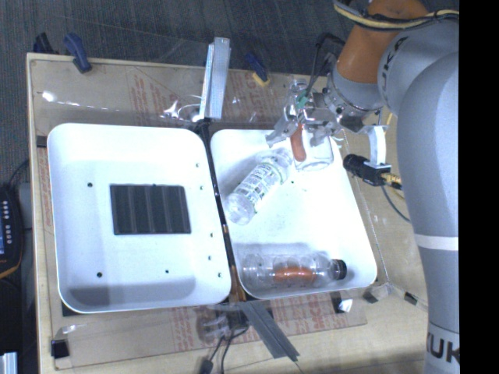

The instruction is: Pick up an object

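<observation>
My gripper [301, 131] hangs over the far edge of the right bin [355, 232], with the arm reaching in from the right. A slim orange-red piece [298, 142] sits right under it, next to a small clear container [317, 157]. Whether either one is held cannot be made out. A clear plastic bottle with a pale label [257, 185] lies at a slant just below-left of the gripper. A second clear bottle with a black cap and something orange inside [292, 270] lies along the bin's near wall.
The left bin [70, 170] holds a dark ridged rectangular block [150, 209] near its middle. A raised divider [212, 154] separates the two bins. Blue clamps [76, 51] grip the bench's far edge, and a metal bar [216, 76] stands behind the bins.
</observation>
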Available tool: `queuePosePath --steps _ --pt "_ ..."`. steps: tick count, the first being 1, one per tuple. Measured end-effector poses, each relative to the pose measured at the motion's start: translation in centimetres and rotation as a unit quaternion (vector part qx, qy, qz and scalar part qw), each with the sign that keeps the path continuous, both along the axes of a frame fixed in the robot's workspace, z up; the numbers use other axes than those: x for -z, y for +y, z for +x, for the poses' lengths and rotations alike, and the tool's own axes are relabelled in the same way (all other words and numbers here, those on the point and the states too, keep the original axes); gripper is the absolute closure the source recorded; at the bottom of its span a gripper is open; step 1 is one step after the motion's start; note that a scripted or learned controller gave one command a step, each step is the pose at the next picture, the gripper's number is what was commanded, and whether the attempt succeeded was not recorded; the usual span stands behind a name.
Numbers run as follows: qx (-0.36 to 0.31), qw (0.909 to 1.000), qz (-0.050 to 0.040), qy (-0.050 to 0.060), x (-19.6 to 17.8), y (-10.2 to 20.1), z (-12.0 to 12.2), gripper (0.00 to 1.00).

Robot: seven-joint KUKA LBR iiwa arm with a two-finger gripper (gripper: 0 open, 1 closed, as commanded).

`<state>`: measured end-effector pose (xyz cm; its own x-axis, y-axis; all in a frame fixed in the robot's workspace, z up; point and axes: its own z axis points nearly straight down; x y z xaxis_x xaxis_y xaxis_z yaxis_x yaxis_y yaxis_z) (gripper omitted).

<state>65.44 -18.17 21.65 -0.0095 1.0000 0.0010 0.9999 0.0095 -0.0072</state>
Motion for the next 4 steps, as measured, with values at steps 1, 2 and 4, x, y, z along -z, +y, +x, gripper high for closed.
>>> queuePosePath --steps 1,2,4 --pt "-0.095 0.9955 -0.0006 -0.003 10.4 1.0 0.3 0.00" --pt "-0.121 0.9926 0.0018 -0.006 10.7 -0.9 0.9 0.00" --pt "-0.150 0.9887 -0.0001 -0.003 2.0 5.6 0.1 1.00"
